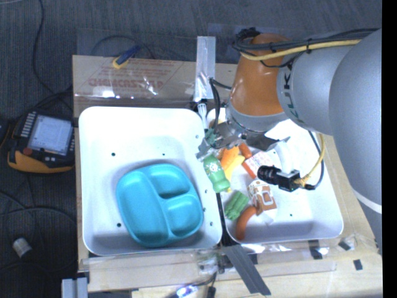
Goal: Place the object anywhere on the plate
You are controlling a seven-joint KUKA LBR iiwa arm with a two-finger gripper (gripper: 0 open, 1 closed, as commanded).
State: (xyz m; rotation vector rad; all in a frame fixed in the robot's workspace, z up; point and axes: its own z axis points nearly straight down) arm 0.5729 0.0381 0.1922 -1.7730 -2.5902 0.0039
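A light-blue plate (160, 205) with three compartments lies in the left bin (105, 135), toward its front. My gripper (213, 140) hangs over the left edge of the right bin (310, 222), close to the wall between the two bins. Just below it sits a pile of toy food. In the pile are a green bottle-shaped piece with a white label (216, 171) and an orange piece (230, 160). I cannot see anything held in the gripper. The grey and orange wrist hides the back of the right bin.
More items lie in the right bin: a green leafy piece (236, 203), a brown-red sausage (244, 221) and a small white and orange box (263, 194). A black cable plug (279, 177) hangs off the arm over them. A handheld pendant (40, 141) rests left of the bench.
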